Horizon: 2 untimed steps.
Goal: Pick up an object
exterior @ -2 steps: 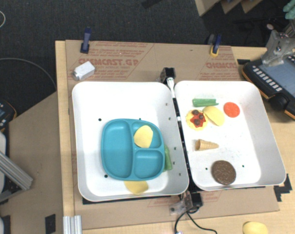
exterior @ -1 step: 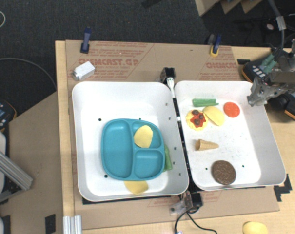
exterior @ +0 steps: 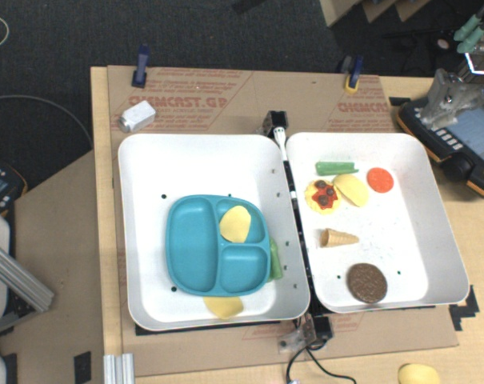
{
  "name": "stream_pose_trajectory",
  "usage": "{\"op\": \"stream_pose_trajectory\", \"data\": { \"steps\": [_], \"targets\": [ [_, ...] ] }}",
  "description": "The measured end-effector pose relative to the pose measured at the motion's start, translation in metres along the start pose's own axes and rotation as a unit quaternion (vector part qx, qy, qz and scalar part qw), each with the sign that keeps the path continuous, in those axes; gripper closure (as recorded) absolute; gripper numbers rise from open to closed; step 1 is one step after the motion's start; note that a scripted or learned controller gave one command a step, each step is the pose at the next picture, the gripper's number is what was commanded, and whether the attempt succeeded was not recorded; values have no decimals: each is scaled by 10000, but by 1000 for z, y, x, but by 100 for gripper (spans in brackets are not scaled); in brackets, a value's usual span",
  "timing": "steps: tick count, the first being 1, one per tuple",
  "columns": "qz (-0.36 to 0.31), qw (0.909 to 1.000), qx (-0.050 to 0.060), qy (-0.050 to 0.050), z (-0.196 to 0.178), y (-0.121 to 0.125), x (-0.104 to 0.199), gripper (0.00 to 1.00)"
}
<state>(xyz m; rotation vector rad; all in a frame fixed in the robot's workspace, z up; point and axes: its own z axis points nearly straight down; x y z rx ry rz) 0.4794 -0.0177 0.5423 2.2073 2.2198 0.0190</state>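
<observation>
The left white bin (exterior: 138, 214) holds a teal divided plate (exterior: 214, 246). A pale yellow piece (exterior: 235, 224) lies in the plate's upper right compartment. Another yellow piece (exterior: 223, 305) pokes out below the plate, and a green item (exterior: 275, 261) lies against the plate's right edge. Several toy foods lie in the right white bin (exterior: 434, 238): a green pod (exterior: 335, 167), an orange-red disc (exterior: 379, 180), a yellow wedge (exterior: 352, 190), a small pizza-like piece (exterior: 322, 196), a cone (exterior: 337, 238) and a brown cookie (exterior: 366, 282).
A small white block (exterior: 138, 116) sits on the cardboard behind the left bin. Blue clamps (exterior: 141, 66) (exterior: 353, 74) hold the board's far edge. A dark device (exterior: 446, 130) stands at the right, and a yellow object (exterior: 418, 374) lies at the bottom right.
</observation>
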Motion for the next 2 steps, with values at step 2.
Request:
{"op": "stream_pose_trajectory", "data": {
  "steps": [2],
  "targets": [
    [-16, 10000, -9, 10, -1, 1, 45, 100]
  ]
}}
